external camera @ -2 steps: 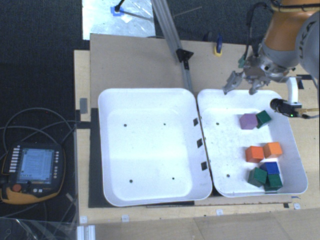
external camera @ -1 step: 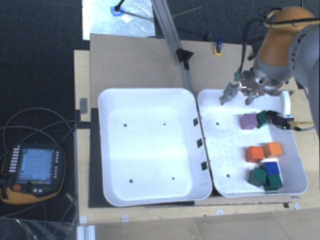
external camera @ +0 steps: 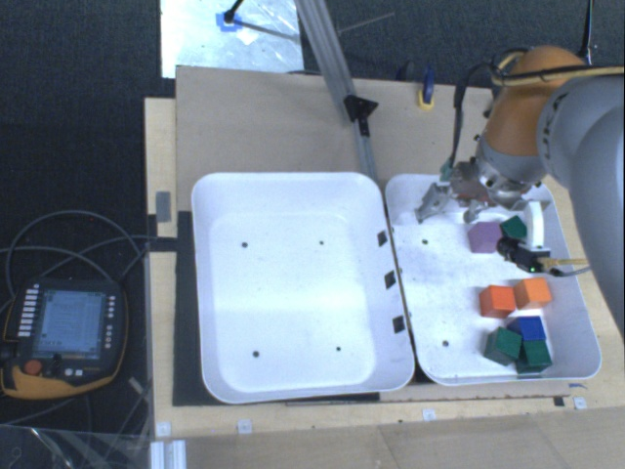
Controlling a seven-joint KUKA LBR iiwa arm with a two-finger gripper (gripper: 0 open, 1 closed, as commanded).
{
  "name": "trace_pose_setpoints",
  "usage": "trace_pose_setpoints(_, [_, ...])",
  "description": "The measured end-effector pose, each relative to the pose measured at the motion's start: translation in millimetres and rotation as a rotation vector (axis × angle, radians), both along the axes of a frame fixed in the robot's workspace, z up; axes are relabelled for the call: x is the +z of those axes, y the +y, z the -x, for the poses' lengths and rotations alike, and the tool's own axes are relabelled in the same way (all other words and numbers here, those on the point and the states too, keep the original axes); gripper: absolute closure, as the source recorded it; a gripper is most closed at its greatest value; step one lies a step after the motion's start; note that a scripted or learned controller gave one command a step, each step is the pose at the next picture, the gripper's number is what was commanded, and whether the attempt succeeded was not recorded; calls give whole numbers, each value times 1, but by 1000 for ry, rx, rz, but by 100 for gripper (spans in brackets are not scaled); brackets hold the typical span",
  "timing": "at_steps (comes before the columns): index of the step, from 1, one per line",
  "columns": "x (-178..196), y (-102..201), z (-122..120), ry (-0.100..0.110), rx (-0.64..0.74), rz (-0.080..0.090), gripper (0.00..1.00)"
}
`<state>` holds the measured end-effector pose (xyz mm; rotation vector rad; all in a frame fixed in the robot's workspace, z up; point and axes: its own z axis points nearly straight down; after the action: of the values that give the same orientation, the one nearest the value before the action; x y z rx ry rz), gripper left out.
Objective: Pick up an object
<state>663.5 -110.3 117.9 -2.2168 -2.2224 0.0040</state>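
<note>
Two white bins sit side by side on a bench. The arm [external camera: 547, 115] reaches in from the right over the right bin [external camera: 435, 301]. Its gripper [external camera: 444, 201] hangs above the far end, fingers spread, pinching nothing. Blocks lie along the right side (purple [external camera: 483, 236], orange [external camera: 498, 301], blue [external camera: 530, 326], green [external camera: 506, 344]). The left bin [external camera: 293, 281] sits beside it.

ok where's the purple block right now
The purple block lies in the right bin, toward its far right corner, just below the gripper and beside a green block.
</note>
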Motion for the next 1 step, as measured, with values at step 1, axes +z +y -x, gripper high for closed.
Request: trace_pose_setpoints(1, [16, 0, -2, -9, 2, 1, 100])
